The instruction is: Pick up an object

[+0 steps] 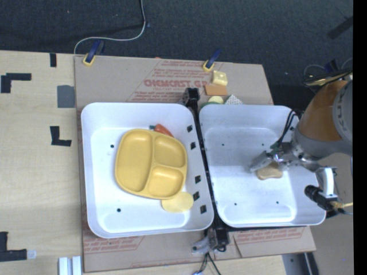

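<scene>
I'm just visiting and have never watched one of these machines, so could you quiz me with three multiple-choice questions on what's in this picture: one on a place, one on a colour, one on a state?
1. Where does the yellow divided tray lie?
A. left bin
B. right bin
C. on the cardboard outside the bins

2. What colour is the small object at the pincer?
A. blue
B. tan
C. green

3. How does the tray lie?
A. flipped upside down
B. on its edge
C. flat, compartments facing up

Answers: 1 A, it sits inside the left bin. 2 B, the piece in the right bin looks tan. 3 C, its three hollows face the camera.
</scene>
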You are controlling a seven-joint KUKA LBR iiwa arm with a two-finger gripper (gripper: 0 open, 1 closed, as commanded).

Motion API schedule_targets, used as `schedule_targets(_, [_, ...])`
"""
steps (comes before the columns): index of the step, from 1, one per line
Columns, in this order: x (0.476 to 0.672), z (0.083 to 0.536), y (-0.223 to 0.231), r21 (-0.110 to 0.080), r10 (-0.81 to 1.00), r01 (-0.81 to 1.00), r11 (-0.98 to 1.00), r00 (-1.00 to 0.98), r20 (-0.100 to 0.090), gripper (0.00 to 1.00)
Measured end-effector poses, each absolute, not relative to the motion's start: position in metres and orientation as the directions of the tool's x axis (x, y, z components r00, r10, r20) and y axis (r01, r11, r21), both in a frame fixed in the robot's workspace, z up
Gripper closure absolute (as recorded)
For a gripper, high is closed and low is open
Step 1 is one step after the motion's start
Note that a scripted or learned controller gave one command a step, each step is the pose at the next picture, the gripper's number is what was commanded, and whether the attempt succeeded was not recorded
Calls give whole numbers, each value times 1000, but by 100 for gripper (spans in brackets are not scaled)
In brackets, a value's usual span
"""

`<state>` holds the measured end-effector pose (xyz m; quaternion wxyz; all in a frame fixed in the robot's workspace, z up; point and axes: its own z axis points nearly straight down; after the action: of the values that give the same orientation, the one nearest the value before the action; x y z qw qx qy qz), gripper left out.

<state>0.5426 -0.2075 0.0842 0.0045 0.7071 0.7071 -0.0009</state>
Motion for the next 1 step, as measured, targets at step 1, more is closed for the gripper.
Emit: schedule_targets(1, [546,100,-208,14,1000,1000,1,-1,-7,100])
